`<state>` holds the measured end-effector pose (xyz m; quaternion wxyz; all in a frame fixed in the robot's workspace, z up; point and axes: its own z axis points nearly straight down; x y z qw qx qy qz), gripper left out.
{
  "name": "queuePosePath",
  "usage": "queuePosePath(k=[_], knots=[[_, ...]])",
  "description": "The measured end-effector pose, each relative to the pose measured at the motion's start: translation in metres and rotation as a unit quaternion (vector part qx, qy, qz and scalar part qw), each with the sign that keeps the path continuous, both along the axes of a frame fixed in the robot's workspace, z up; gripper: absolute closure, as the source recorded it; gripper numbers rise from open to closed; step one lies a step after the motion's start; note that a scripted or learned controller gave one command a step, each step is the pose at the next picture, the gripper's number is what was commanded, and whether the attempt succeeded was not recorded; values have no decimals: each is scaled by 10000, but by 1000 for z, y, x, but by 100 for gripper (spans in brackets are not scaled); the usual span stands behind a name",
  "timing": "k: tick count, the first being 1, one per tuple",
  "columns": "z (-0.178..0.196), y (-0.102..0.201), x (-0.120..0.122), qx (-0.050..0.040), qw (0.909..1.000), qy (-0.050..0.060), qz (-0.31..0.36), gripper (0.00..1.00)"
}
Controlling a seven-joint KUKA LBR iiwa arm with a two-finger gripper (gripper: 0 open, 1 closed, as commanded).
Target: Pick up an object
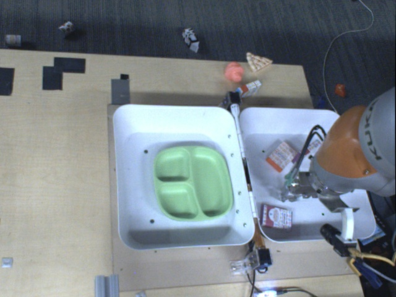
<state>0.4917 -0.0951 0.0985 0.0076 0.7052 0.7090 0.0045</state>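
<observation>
Tool (289, 189) over right bin (272, 124), two packets (281, 155) inside.

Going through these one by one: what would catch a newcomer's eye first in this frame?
Most striking is the pale green divided tray lying in the middle of the left bin. Next comes the grey arm with its orange band, reaching from the right over the right bin, where a dark red packet lies by the near wall and a small orange-and-white box sits further back. A pink ball rests on the bench beyond the bins.
</observation>
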Motion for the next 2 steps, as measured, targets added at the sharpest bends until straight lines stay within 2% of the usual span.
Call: queuePosePath(k=[1, 2], knots=[[75, -65, 90, 15, 10000, 61, -4, 100], [51, -110, 140, 17, 10000, 68, -3, 100]])
